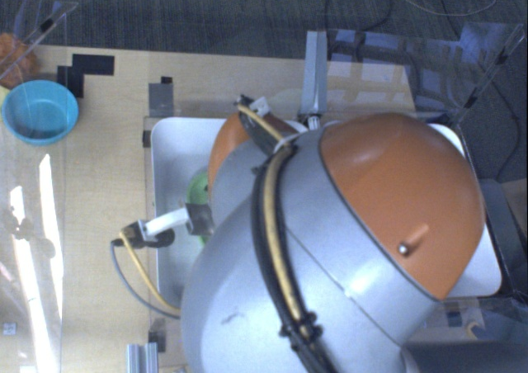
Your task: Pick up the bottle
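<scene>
Looking down on the bench (91, 223): the arm (330, 264) sits very close under the camera and covers most of both bins. Grey housing with an orange cap (404, 198) fills the middle and right, a black cable (276, 256) running over the grey shell.

Left bin (169, 165): its left wall and a strip of floor are visible. A green object (199, 190) shows at the arm's edge inside that bin, mostly covered; can't tell if it's the bottle. Bottle position can't be confirmed.

Gripper: hidden under the arm body, so can't tell how it stands or whether it has anything.

A white and black fitting (165, 227) sticks out from the arm over the left bin's wall, with a yellowish hose (132, 276) looping onto the bench. A blue bowl (40, 111) sits at the bench's far left, well apart from the bins. Right bin (492, 268): just a sliver of rim past the orange cap.
</scene>
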Robot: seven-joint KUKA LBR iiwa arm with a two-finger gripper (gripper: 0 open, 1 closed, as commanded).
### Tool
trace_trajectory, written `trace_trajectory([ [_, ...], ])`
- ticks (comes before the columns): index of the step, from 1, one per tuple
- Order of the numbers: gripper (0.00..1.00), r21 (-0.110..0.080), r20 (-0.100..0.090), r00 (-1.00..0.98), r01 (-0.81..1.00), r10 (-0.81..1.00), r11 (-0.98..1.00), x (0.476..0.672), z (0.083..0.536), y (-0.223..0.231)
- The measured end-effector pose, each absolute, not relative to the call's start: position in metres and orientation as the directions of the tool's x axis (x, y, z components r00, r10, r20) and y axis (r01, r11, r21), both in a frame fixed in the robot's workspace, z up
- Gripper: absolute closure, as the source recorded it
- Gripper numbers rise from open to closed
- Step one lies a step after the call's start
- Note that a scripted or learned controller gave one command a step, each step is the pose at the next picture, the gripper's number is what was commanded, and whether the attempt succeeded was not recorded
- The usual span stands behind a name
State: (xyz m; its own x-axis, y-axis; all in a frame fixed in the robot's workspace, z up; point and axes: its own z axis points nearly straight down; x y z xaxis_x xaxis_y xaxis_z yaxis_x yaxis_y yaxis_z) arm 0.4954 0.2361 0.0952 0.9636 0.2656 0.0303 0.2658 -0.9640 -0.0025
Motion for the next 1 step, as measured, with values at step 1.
trace_trajectory([
  [1, 1.0, -0.005, 0.03, 0.98, 0.199, 0.199, -0.98, 0.4953, 0.0951, 0.2361],
])
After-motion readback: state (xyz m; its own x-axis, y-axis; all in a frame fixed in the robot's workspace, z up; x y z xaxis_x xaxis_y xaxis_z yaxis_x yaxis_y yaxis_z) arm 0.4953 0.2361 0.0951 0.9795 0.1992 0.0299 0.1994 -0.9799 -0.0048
